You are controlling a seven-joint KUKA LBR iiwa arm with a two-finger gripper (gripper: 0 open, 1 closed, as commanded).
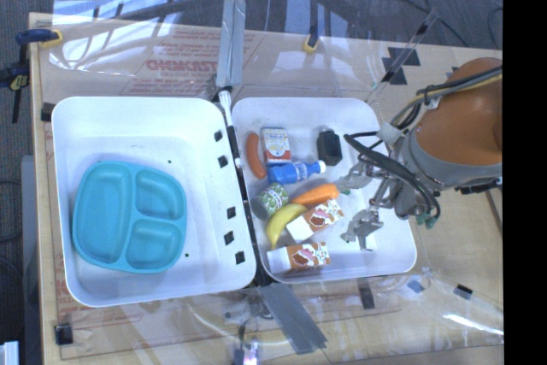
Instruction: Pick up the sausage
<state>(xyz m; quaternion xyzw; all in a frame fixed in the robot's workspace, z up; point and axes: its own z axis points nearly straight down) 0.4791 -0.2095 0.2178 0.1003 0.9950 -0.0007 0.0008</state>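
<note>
1. Grey tape strip (293, 322) on the counter (479, 269) lies at the near edge, just below the seam between the two bins.
2. Away from it, the reddish-brown sausage (255, 155) lies in the right white bin (291, 108), close to that bin's left wall and well apart from the gripper (364, 205), on the far side of the pile from it.
3. Just beside the sausage, toward the gripper, stands a small red-and-white carton (275, 144), and a blue plastic bottle (295, 173) lies below that carton.
4. A black block (329, 147) sits nearer the gripper, up from it.
5. An orange carrot (314, 195), a yellow banana (282, 222), a green speckled ball (273, 199) and two printed snack packets (322, 215) (308, 255) crowd the space between the sausage and the gripper.
6. The gripper hangs over the bin's right part with its metal fingers spread and nothing between them; one finger (355, 179) is next to the carrot's tip.
7. The grey arm with its orange band (461, 120) rises behind the gripper.
8. Furthest from the gripper, the left white bin (128, 111) holds a light blue divided plate (130, 216).
</note>
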